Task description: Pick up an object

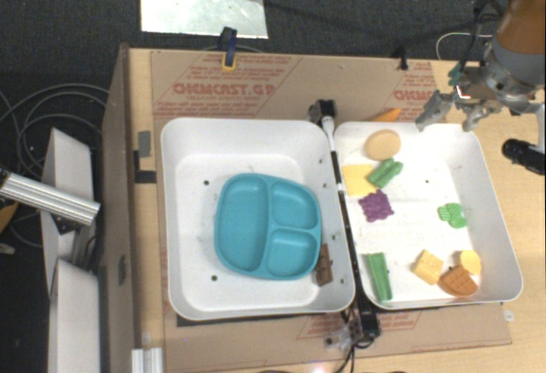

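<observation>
White plastic makes up both shallow bins on the bench below me. My pincer point(450, 115) hangs above the far right corner of the right bin point(495, 192), its two fingers spread apart with nothing between them. One fingertip point(426, 118) points down toward the bin's back rim, and the other sits a little further right.

Inside the right bin lie the small toy foods I could pick from. A tan round piece point(383, 143) rests near the back, close to my pincer but not touching it. Just in front of it a green pickle-shaped piece point(386, 171) lies tilted, touching a yellow wedge point(357, 179) on its left. A purple cluster point(376, 206) sits in front of those. Toward the right wall there is a small green leafy piece point(453, 215). Along the near edge I see a long green piece point(378, 275) by the divider, then a yellow cube point(427, 265), a brown waffle-like piece point(458, 281) and a yellow round piece point(470, 260) grouped together at the near right.

An orange sliver point(387, 115) lies on the bench just beyond the bin's back rim.

The left bin point(192, 158) holds a teal divided plate point(266, 226), with a small brown object point(324, 265) just beside its right edge.
</observation>
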`<state>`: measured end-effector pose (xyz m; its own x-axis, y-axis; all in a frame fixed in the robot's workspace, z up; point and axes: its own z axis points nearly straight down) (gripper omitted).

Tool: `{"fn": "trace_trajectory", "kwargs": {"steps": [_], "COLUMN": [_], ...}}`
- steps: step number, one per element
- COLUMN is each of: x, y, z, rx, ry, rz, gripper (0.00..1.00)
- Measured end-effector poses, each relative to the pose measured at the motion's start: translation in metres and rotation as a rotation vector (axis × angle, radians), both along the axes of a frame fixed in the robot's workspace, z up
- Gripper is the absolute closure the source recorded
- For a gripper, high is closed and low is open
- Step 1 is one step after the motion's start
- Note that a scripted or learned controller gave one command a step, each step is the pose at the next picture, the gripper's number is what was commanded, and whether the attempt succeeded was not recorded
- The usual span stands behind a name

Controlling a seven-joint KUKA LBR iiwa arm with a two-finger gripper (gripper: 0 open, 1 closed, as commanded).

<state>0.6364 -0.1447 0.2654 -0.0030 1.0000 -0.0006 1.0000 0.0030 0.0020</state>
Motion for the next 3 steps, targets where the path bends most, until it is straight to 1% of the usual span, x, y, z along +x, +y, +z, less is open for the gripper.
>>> {"fn": "trace_trajectory", "kwargs": {"steps": [1, 2, 3], "x": [-0.064, 0.000, 0.034], "y": [0.020, 0.017, 0.027], "z": [-0.053, -0.181, -0.180], "rx": [0.003, 0.000, 0.000], "ry": [0.009, -0.005, -0.005], "rz": [-0.003, 0.003, 0.003], "gripper": [0.00, 0.00, 0.00]}}
